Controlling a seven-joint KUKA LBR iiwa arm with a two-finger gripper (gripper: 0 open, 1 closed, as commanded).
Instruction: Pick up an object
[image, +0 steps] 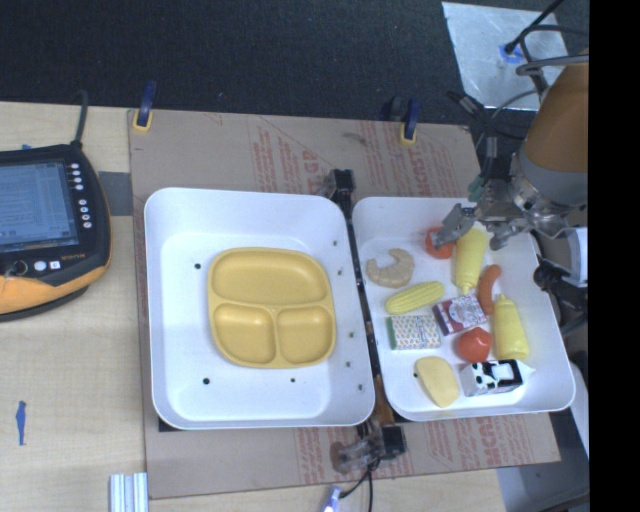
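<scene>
The 2-finger gripper (478, 222) is seen over the upper part of the right-hand shallow white bin (556, 396), at about 1 o'clock from that bin's centre. Its fingers are spread apart, 1 reaching toward 8 o'clock and the other toward 4 o'clock, and nothing is pinched between them.

The likeliest target is judged to be the yellow plastic squeeze bottle (468, 258), which lies directly beneath the gripper, toward 6 o'clock from it. Its long axis runs nearly from 12 to 6 o'clock, so the spread fingers appear to straddle its upper end across the short side. A small round red toy (439, 243) lies just beside the bottle at 9 o'clock, under the left finger, and an orange sausage-shaped toy (487, 286) sits close at 4 o'clock; either could be caught in a closing grasp.

The bottle's top is covered by the gripper body, so contact cannot be judged. The red toy is partly hidden by the finger. The height of the gripper above the bin cannot be made out from this slanted view.
</scene>
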